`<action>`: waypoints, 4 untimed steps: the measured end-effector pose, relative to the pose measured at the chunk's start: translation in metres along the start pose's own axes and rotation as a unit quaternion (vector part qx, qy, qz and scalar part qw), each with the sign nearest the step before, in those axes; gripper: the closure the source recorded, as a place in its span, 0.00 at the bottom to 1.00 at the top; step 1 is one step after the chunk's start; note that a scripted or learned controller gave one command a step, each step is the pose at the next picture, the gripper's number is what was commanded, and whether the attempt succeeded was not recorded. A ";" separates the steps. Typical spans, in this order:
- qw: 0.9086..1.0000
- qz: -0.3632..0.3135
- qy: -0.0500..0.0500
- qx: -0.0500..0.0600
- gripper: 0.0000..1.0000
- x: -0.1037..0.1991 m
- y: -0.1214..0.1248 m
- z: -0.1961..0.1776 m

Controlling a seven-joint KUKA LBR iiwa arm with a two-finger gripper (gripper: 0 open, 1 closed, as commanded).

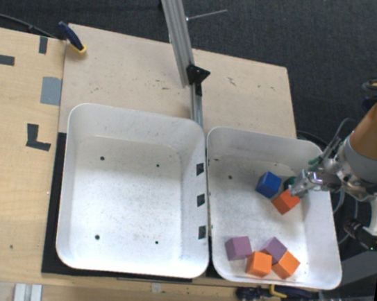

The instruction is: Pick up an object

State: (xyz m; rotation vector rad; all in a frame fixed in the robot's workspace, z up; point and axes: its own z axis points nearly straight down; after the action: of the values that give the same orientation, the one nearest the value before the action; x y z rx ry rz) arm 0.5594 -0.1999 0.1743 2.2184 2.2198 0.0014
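Here, left to right. Counter (2,174) is pale wood with grey tape marks; a blue-and-yellow clamp (72,37) lies near its far edge. Left bin (74,164): white, speckled floor, a few dark dots. A metal rail (181,33) runs in from the top and meets the seam between the bins.

Right bin (320,257): six cubes. Near the front wall sit a purple cube (238,247), an orange cube (259,263) just beside it, a second purple cube (274,248) behind, and another orange cube (287,264) to the right, the four clustered close. Further back, a blue cube (268,185) sits near a red-orange cube (285,201), the latter tilted.

Gripper (302,188) is low over the right bin's far right part, its tip at the red-orange cube's upper edge. Cannot tell whether it is open or closed, nor whether the cube is between its fingers. Arm (372,142) enters from the right, orange band above the wrist.
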 end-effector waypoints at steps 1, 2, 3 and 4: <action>1.000 -0.001 0.000 -0.001 1.00 0.000 -0.001 -0.063; 1.000 -0.001 0.000 -0.001 1.00 0.000 0.000 -0.113; 1.000 -0.002 0.001 0.002 1.00 0.042 0.014 -0.100; 1.000 -0.003 0.001 0.002 1.00 0.095 0.037 -0.089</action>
State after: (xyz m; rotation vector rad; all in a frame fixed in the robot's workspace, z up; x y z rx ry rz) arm 0.5958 -0.1050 0.2632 2.2153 2.2299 -0.0002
